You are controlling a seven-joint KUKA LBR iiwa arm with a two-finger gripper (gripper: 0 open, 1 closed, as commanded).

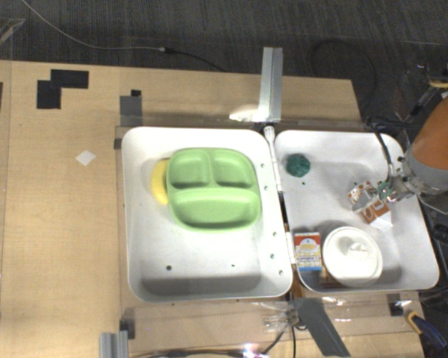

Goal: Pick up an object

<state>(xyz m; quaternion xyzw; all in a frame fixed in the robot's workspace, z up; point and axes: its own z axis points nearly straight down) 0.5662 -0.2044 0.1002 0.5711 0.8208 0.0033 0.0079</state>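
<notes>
— Where is your gripper, seen from the camera above the bench?

— My gripper point(369, 200) hangs over the right bin point(403, 155), near the middle of its right half, with my arm point(438, 146) coming in across the bin's right edge. The metal parts at the tip are small and cluttered from here, so I cannot tell whether it is released or clenched, or whether anything sits in it.

— What lies in that bin?

— A small dark green ball point(298, 165) rests near the far left corner, well apart from my tip. A white round bowl point(352, 256) sits at the near edge, just below my tip. Beside it, against the near left corner, stands a small box point(307, 249) with a red and blue face. Something small and brownish shows right under my tip; I cannot say what it is.

— And the left bin?

— The left bin point(201, 278) carries a green divided plate point(212, 188) in its far half. A yellow object point(158, 183) peeks out from under the plate's left rim, touching it.
</notes>
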